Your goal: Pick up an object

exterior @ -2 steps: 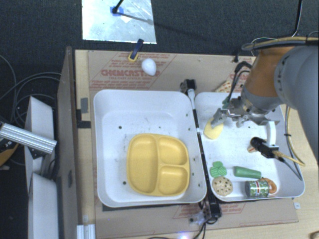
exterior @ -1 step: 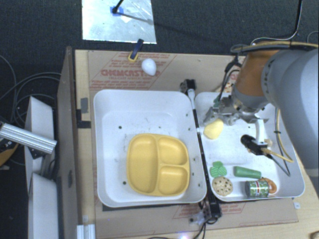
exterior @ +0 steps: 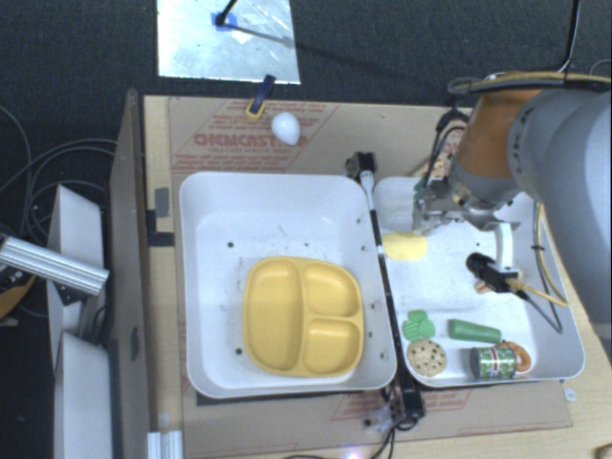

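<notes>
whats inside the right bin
The right bin holds a pale yellow lump, a green leafy piece, a green cylinder, a dotted cookie and a small can. The arm and tool cover its far right part, so anything under them is hidden.

one camera high above the bench (exterior: 320,127) — downward slant

We see the table (exterior: 215,132) topped with red-printed cardboard. On it, two white bins touch side by side, the larger bin (exterior: 196,256) and the smaller bin (exterior: 566,352). Behind them lie a white egg (exterior: 285,127) and, close by, a blue-and-yellow clip (exterior: 258,99).
</notes>
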